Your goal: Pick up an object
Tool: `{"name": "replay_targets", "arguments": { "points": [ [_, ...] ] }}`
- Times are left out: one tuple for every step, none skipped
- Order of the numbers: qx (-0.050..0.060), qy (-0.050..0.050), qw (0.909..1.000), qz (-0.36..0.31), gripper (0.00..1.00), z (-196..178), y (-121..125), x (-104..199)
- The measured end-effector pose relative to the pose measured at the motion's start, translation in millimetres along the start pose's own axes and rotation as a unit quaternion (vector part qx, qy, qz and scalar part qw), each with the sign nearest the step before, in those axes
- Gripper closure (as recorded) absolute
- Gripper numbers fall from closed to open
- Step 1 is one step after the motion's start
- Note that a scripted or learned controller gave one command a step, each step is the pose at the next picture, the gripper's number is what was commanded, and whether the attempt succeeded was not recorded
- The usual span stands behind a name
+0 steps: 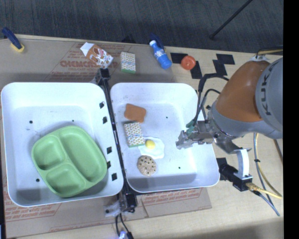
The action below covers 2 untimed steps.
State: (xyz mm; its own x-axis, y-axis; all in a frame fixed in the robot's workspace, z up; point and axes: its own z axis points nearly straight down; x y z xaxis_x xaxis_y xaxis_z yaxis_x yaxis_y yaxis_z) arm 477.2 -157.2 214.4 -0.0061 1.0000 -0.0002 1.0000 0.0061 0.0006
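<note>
The right bin (189,176) holds an orange-brown bread slice (135,112), a green-patterned packet (133,133), a fried egg (152,146) and a round cookie (147,165). My gripper (186,139) hangs over the right part of this bin, to the right of the egg and apart from every item. Nothing shows between its fingers. The grey arm with its orange band (241,96) comes in from the right.
The left bin (12,96) carries a green divided plate (69,161). Behind the bins on the cardboard lie a snack bag (96,55), a small green box (128,62), a blue bottle (160,54) and an orange cap (188,61). Cables run at the right.
</note>
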Motion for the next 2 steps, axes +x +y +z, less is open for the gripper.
{"name": "replay_targets", "arguments": {
  "points": [
    [0.001,0.000,1.0000,-0.001,1.00,-2.1,-0.1,20.2],
    [0.003,0.000,1.0000,0.000,1.00,7.5,-1.3,-3.1]
  ]
}}
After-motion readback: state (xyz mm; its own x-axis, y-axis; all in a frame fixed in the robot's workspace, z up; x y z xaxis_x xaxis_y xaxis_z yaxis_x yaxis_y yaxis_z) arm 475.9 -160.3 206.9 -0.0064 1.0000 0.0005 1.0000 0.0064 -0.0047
